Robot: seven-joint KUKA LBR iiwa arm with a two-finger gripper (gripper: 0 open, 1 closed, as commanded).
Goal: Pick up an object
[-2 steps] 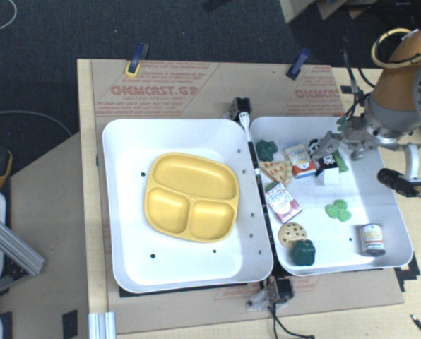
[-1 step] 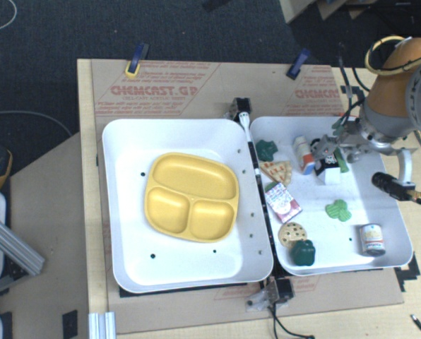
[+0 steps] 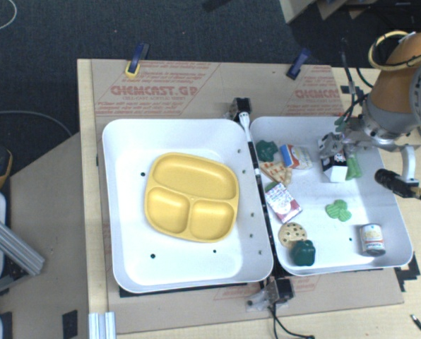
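Observation:
My gripper (image 3: 333, 149) hangs over the back of the right bin (image 3: 316, 202), at the end of the grey arm with its orange band (image 3: 401, 62). Right under it sits a small white and black object (image 3: 334, 170), and a green piece (image 3: 353, 168) lies against that object's right side. The view does not tell whether the gripper touches the white object. Further left in the bin lie a dark green item (image 3: 267, 150), a blue, white and red packet (image 3: 293, 156) and a waffle-patterned cracker (image 3: 275, 171).
The right bin also holds a red and white packet (image 3: 281, 200), a cookie (image 3: 292, 233), a dark green pepper (image 3: 303, 253), a light green piece (image 3: 338, 210) and a small can (image 3: 371, 239). A yellow divided plate (image 3: 191, 196) lies in the left bin (image 3: 126, 224).

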